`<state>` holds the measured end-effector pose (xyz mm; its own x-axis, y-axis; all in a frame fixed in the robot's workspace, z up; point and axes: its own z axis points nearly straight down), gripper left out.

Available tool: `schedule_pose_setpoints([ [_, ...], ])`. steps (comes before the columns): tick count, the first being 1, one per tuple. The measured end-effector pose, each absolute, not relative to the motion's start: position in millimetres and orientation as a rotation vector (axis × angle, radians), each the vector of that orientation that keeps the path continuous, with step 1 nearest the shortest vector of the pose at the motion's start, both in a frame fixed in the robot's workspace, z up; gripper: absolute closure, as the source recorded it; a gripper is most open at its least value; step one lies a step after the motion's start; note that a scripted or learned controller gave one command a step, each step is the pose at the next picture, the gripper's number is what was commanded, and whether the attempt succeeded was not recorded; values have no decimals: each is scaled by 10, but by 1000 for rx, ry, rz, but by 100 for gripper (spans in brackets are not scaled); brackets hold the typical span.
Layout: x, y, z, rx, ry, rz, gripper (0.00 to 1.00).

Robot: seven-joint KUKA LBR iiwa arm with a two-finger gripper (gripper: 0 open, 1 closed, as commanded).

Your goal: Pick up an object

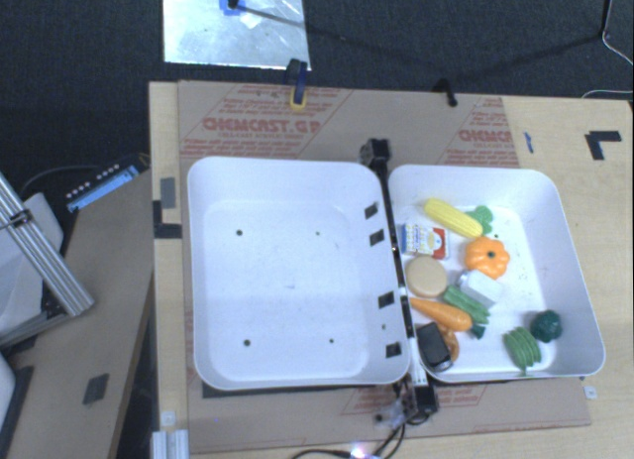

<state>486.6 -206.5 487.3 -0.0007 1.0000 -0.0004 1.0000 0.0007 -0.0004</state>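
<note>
Several toy foods (perhaps plastic) crowd right bin [565, 239].

Both white bins, the left bin [287, 279] and the right bin [560, 249], look like smooth moulded plastic with a soft sheen. Beneath them lies a matt brown cardboard sheet [327, 115] printed in red. At twelve o'clock a shiny foil-like panel [233, 11] rests on dark, rough carpet [69, 51]. The corn [453, 217], the orange pumpkin [487, 257] and the carrot [441, 313] look like glossy plastic.
</note>
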Motion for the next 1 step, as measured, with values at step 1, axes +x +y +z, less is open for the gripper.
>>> schedule_pose_setpoints([
  [1, 4868, -1926, 5380, -2221, -2232, -6, 100],
])
